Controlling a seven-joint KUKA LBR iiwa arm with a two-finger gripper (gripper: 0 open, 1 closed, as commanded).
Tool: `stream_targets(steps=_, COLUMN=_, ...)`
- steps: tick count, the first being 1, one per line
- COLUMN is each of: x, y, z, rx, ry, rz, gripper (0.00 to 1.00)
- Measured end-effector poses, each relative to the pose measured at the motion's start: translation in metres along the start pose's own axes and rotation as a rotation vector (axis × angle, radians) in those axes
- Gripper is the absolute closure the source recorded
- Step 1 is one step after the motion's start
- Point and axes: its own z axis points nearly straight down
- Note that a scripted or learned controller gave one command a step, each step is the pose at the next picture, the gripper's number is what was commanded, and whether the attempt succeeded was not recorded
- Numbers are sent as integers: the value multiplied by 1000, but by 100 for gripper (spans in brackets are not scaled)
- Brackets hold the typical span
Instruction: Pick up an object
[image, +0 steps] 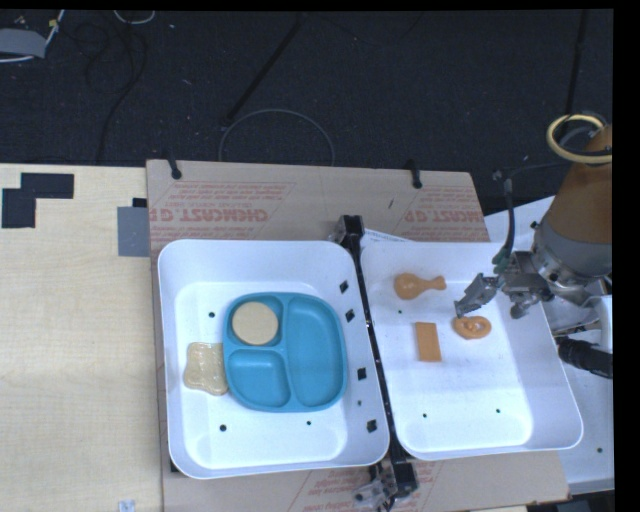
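Observation:
Three small food pieces lie in the right bin (500, 420): a tan drumstick shape (416, 286), an orange rectangular bar (428, 341) and an orange pretzel-like ring (472, 327). My gripper (492, 305) reaches in from the right and hovers at the ring's upper right edge. It is open, with one finger (472, 298) to the ring's upper left and the other (520, 306) to its right. Nothing sits between the fingers. The ring rests on the bin floor.
The left bin (190, 430) holds a blue divided plate (300, 370) with a round tan biscuit (254, 322) in its upper left compartment. A beige toast piece (205, 368) lies beside the plate's left edge. A black divider (362, 330) separates the bins.

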Motion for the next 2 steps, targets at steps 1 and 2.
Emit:
stream_targets(steps=1, x=0, y=2, z=-8, rx=-12, ry=-2, rz=-2, gripper=0)
stream_targets(steps=2, x=0, y=-2, z=56, rx=-7, ry=-1, rz=-2, gripper=0)
